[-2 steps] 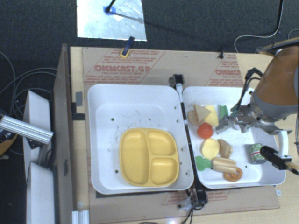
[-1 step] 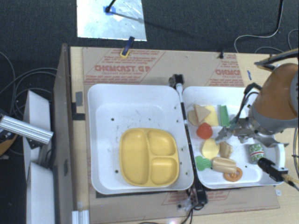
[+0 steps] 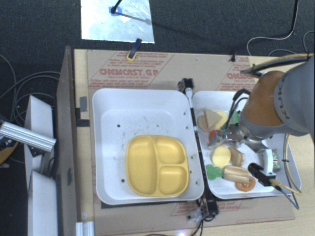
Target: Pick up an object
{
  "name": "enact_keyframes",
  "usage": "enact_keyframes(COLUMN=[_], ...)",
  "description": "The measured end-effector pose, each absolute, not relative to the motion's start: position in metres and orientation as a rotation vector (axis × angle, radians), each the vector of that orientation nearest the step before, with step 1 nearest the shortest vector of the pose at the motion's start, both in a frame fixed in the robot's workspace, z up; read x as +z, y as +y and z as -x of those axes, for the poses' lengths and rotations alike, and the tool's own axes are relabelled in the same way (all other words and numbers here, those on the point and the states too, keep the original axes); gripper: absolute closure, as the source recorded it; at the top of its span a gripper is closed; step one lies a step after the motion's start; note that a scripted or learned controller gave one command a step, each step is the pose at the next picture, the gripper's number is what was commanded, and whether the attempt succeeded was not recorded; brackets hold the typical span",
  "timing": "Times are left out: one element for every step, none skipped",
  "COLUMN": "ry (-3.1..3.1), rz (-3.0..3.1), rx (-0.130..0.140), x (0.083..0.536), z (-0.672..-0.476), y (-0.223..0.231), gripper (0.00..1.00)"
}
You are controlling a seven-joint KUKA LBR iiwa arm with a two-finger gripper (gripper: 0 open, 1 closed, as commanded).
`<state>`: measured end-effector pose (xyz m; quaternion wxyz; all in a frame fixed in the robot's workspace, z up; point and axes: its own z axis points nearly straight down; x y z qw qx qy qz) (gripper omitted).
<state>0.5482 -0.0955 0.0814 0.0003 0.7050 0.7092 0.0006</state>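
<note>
The right bin (image 3: 224, 193) holds several toy foods: a tan wedge (image 3: 212, 118), a pale yellow round piece (image 3: 221, 156), a small tan chunk (image 3: 237, 157), a green piece (image 3: 213, 171), a tan roll (image 3: 236, 172) and an orange ring (image 3: 245, 184). A red bit (image 3: 213, 136) lies under the gripper. My gripper (image 3: 225, 135) reaches down into the middle of this bin, just above the yellow round piece. The grey arm with its orange band (image 3: 266, 100) covers the bin's right part.
The left bin (image 3: 142, 107) holds a yellow divided tray (image 3: 157, 164) near its front. Black clips (image 3: 186, 85) join the bins at the divider. Cardboard (image 3: 128, 68) lies under both bins. Cables run along the far right.
</note>
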Motion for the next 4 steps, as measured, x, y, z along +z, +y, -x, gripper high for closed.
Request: enact_keyframes(ry=[2.221,2.224,2.221,2.216], rz=[-2.208,-2.224,-2.225,-2.213], rx=[0.010,-0.002,-0.002,0.011], x=[0.149,0.081,0.084,0.099], z=[-0.607,-0.563,-0.508,-0.514], y=[-0.106,-0.097,-0.106,-0.106], gripper=[0.00,0.00,0.00,1.00])
